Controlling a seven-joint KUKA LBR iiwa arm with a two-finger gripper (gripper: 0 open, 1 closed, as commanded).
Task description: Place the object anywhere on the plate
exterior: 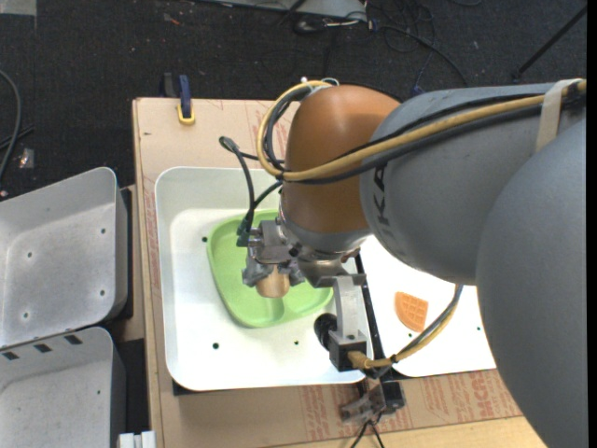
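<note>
Looking down, I see the gripper over the green plate in the left bin, jaws closed around a tan object.

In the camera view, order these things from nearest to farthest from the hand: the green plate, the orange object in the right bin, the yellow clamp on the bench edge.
1. Green plate: directly under the hand, left bin.
2. Orange object: to the right, in the right bin.
3. Yellow clamp: far up-left, on the bench edge.
</note>
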